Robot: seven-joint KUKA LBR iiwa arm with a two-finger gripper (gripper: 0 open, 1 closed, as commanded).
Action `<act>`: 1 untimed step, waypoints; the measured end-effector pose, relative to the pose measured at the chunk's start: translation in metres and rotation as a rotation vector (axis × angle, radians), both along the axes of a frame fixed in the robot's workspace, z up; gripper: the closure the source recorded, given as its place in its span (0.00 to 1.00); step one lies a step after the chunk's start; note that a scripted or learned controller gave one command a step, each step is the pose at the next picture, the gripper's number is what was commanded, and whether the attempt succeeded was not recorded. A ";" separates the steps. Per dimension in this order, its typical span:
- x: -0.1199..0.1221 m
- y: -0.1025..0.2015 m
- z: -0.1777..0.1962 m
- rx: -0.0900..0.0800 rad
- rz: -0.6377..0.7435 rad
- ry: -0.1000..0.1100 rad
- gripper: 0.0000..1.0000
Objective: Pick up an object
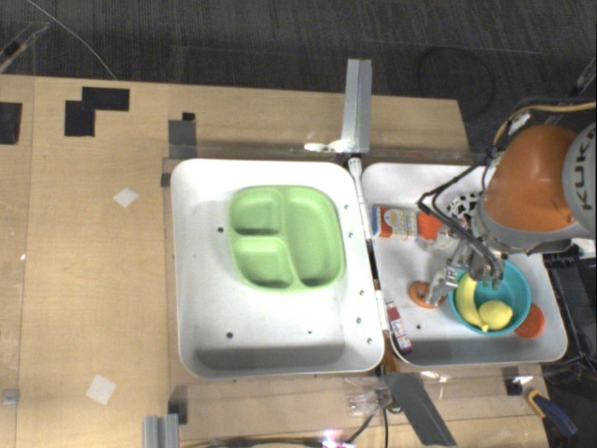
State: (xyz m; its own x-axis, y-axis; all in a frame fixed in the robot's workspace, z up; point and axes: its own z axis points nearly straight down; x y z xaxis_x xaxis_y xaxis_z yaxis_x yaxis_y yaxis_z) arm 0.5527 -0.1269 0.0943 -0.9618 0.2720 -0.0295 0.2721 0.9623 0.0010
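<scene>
My gripper (454,272) hangs low in the right bin (410,180), just left of a blue bowl (516,292). The bowl holds a yellow banana (469,304) and a yellow lemon (498,315). A small orange object (422,294) lies on the bin floor directly left of the gripper, close to it; whether they touch I cannot tell. A small white and orange carton (396,222) lies at the back left of this bin. The arm's orange band (527,180) covers the bin's back right.
The left bin (201,278) holds a green divided plate (284,236). A dark marker (399,329) lies along the right bin's left wall. Another orange piece (532,321) sits behind the bowl at the front right corner. A metal post (356,105) stands between the bins at the back.
</scene>
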 end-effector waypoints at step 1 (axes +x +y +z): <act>-0.032 0.036 -0.001 0.004 -0.131 0.000 0.00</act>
